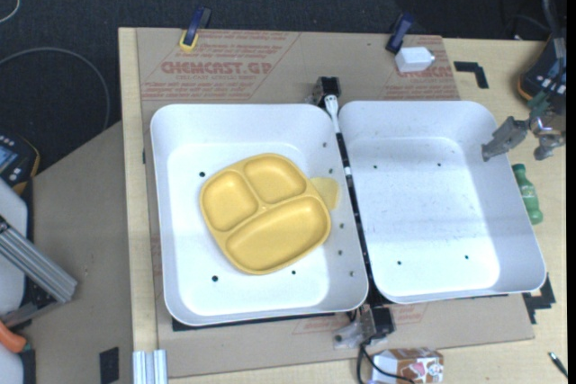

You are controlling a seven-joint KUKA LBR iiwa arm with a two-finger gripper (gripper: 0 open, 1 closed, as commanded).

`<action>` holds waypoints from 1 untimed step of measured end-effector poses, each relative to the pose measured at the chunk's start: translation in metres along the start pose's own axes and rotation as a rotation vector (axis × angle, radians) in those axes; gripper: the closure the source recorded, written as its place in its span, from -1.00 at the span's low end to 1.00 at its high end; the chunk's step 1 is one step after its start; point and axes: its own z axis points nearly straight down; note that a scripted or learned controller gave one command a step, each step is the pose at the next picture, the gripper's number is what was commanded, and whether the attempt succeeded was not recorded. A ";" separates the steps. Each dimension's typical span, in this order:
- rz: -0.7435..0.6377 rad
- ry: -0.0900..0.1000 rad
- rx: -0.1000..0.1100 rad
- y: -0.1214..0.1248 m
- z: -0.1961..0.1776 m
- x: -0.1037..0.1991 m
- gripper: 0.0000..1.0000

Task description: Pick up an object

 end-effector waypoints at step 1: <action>-0.004 -0.005 -0.021 -0.033 -0.210 0.034 -1.00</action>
